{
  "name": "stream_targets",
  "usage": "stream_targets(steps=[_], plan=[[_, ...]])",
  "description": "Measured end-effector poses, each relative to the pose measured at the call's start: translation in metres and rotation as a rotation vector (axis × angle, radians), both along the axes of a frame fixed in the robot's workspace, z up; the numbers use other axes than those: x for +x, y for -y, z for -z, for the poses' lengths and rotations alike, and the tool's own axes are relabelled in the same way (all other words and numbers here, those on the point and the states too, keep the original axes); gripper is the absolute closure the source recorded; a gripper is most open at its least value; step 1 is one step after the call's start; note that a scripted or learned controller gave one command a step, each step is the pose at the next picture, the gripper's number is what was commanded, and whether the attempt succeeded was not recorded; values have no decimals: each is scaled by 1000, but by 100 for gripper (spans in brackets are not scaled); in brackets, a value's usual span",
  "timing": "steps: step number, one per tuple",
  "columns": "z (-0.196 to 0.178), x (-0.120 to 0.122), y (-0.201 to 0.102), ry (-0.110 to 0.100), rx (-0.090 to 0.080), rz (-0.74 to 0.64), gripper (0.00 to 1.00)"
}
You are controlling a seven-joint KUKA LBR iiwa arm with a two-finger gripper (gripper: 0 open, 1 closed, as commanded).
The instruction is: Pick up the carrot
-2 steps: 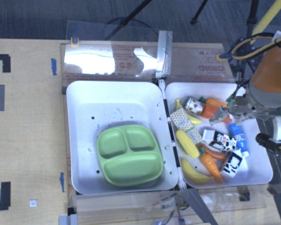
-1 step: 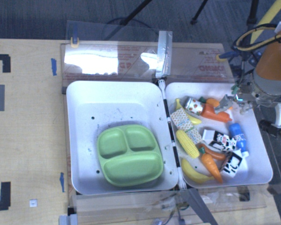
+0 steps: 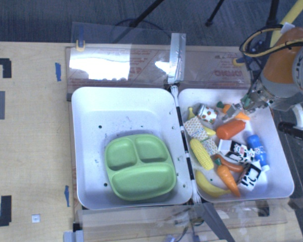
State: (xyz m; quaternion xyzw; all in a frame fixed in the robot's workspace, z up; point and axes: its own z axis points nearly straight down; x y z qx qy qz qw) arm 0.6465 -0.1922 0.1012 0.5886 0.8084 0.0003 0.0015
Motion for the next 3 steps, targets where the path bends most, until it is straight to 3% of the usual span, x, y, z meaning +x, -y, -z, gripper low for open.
stream_targets(steps=[1,2,3], plan=[[-67,-6,-89,0,1,149,0],[-63,-31,-33,-3,1,8,0],[15,-15,13,1,0,-66,0]])
